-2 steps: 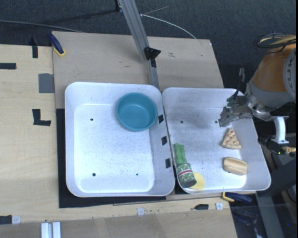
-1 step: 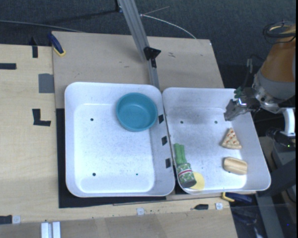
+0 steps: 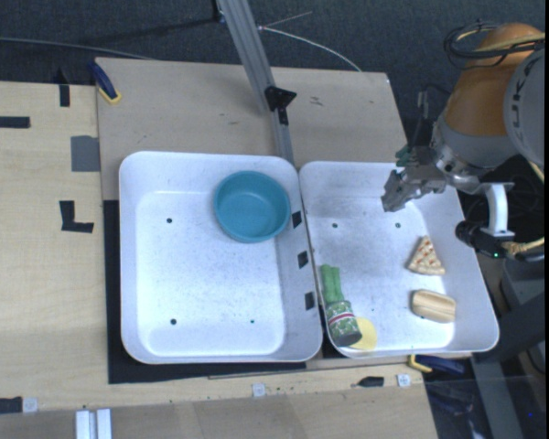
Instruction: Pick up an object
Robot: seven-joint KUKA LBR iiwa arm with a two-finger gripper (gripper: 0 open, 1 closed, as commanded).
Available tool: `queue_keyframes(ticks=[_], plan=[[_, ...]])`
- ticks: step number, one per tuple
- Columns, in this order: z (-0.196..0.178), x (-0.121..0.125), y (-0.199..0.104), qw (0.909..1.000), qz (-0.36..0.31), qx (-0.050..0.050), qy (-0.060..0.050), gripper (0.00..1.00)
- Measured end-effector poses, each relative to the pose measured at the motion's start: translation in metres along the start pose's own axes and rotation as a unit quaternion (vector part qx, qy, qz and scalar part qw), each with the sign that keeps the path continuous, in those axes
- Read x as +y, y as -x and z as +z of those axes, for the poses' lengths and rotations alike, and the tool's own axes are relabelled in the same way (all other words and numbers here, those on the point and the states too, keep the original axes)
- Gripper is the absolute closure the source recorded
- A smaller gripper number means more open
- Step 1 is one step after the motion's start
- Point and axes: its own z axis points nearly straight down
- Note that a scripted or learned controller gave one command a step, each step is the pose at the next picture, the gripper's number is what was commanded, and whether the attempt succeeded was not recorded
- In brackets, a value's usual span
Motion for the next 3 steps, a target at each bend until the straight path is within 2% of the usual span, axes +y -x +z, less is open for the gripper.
queue_keyframes(ticks=[1,3], plan=[[-0.01,0.02,-0.051,1.0,0.0,0.0,0.0,1.0],[-0.025,0.039,-0.151,1.0,0.0,0.0,-0.001,1.0]])
